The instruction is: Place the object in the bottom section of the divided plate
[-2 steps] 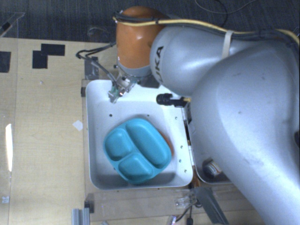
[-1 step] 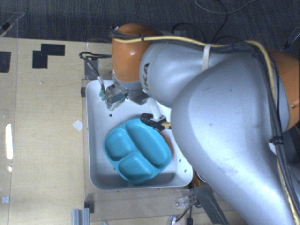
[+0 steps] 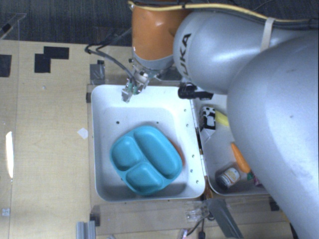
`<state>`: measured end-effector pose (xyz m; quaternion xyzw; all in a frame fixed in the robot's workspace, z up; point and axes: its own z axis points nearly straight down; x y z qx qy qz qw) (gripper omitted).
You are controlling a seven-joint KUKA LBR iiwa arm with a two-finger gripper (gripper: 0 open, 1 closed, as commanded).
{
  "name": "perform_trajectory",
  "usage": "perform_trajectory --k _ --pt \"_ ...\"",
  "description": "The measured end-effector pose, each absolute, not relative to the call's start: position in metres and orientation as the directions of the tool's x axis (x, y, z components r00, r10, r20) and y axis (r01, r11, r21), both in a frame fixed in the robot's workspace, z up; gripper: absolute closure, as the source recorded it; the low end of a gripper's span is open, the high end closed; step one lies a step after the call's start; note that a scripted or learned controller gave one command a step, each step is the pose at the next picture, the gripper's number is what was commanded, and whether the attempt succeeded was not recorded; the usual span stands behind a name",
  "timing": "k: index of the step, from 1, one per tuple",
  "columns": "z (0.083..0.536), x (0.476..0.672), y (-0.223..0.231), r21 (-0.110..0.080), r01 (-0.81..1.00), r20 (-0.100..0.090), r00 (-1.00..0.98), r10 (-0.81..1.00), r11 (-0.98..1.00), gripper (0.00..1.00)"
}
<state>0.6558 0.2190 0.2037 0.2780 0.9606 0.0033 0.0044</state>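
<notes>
Single fixed camera, mounted above the bench, angled downward, medium range. Coverage: shallow white plastic left bin (image 3: 99, 148) whole; matching right bin (image 3: 215, 183) partly hidden behind the bulky grey arm (image 3: 259, 83) entering from frame right, near the lens.

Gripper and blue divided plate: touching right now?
Apart. The camera view shows the gripper near the left bin's far rim, with bare white bin floor between it and the blue divided plate.
</notes>
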Motion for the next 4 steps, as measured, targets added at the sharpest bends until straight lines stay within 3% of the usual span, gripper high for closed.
perform_trajectory --k 1,2,3,4 --pt "0.164 0.645 0.236 0.005 0.096 -0.007 -0.995 0.096 0.995 1.0" --pt "0.25 0.667 0.236 0.006 0.064 -0.012 -0.998 0.064 0.998 1.0" --pt "0.175 0.666 0.236 0.003 -0.239 -0.009 -0.971 -0.239 0.971 1.0" --pt "0.119 0.67 0.237 -0.004 -0.851 -0.011 -0.526 -0.851 0.526 1.0"
